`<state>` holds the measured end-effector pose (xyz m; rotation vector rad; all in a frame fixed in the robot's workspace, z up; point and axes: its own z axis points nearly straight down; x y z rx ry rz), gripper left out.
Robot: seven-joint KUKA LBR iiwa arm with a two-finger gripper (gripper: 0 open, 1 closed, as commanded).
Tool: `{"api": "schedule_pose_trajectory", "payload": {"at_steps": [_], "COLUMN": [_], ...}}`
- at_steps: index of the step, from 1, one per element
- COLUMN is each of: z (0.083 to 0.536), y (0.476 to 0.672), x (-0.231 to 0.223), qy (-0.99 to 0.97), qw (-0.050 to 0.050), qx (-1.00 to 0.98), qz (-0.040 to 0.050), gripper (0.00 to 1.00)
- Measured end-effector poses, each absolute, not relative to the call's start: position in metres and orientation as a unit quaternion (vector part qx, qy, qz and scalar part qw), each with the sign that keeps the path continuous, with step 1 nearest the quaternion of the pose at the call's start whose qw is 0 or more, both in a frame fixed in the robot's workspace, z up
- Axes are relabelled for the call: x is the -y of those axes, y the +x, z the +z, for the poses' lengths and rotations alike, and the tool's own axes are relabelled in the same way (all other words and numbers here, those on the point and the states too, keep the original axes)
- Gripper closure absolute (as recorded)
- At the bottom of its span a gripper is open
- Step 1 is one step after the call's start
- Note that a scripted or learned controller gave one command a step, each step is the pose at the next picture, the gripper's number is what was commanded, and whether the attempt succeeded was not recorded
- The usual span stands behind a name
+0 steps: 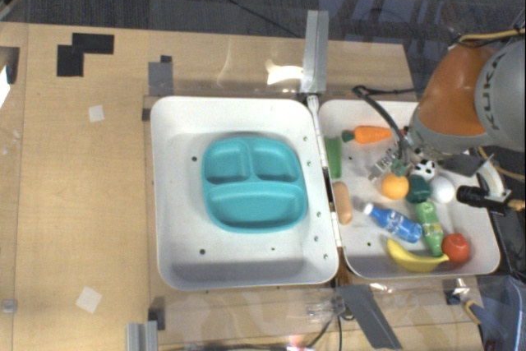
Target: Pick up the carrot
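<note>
Wooden bench top [82,201] spreads under us, pale and marked with a few black shapes at the far left, and on it we have two shallow white bins side by side. Our arm [472,99] comes in from the right, its grey body and orange band looming over the far right corner of the right bin [357,259]. Next in size, the left bin [173,177] holds a teal divided plate [249,181] near its middle.

We find the clutter in the right bin: a yellow banana [415,259] along the near edge, a blue bottle [393,220] just above it, a green bottle [427,218] and a red tomato [456,247] to its right, a green stick [332,156] against the left wall with a sausage [343,203] below it, an orange [394,187] in the middle, and a black-and-white ball [423,169] and white egg [444,191] near the arm.

The carrot [371,135] lies flat at the far side of that bin, pointing sideways, apart from the other items. Our gripper [393,163] hangs just nearer than the carrot, above the orange; we cannot tell how its jaws stand.

We judge we are at the approach step, with nothing lifted yet. Next we would need to shift toward the far wall, centre over the carrot across its narrow width, then descend and close.
</note>
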<state>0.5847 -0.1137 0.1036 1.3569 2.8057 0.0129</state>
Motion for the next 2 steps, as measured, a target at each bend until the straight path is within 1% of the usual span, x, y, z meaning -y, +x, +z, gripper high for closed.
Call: {"api": "schedule_pose_trajectory", "payload": {"at_steps": [1,2], "z": [0.1876,0.1865], "y": [0.5967,0.5960], "x": [0.0415,0.0441], "qy": [0.628,0.629], "qw": [0.003,0.003], "qx": [-0.779,-0.778], "qz": [0.0036,0.0023], "gripper": [1.00,0.00]}}
